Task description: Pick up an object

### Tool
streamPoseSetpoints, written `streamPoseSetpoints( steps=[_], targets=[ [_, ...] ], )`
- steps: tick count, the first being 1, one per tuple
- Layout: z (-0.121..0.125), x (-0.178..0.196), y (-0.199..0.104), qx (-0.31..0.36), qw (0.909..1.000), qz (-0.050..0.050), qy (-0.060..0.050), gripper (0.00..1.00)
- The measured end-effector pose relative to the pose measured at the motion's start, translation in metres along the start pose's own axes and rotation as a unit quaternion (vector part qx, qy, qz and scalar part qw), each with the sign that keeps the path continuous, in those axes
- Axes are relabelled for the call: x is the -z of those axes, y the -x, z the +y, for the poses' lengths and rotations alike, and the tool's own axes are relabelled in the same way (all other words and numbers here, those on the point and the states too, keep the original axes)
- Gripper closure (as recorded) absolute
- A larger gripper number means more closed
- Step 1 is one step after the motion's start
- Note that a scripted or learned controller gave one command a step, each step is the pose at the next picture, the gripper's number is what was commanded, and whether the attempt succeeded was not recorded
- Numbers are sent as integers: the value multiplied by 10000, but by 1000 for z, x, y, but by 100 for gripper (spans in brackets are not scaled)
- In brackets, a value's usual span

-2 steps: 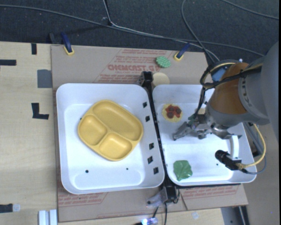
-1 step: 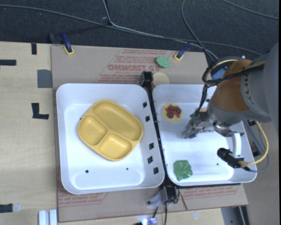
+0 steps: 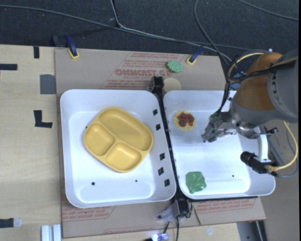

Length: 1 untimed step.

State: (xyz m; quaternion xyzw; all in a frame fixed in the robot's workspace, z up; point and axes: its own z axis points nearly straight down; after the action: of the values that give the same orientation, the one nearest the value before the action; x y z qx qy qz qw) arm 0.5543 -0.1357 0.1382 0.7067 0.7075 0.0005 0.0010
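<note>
The arm enters from the right of the frame, and its end effector (image 3: 210,133) hangs low over the right bin (image 3: 241,187), near the bin's middle. Whether it is released or clenched cannot be told from this angle, and nothing is visibly grasped. Left of it, in the bin's upper left part, lies a small round yellow toy with a red top (image 3: 184,120). A green lump (image 3: 195,182) sits near the bin's lower edge. The left bin (image 3: 75,185) holds a yellow divided plate (image 3: 118,139), set at a slant.
</note>
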Motion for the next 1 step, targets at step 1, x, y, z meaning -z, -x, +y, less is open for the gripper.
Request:
streamPoseSetpoints(
  steps=[1],
  targets=[
    [11,50,-2,5,10000,-3,11,100]
  ],
)
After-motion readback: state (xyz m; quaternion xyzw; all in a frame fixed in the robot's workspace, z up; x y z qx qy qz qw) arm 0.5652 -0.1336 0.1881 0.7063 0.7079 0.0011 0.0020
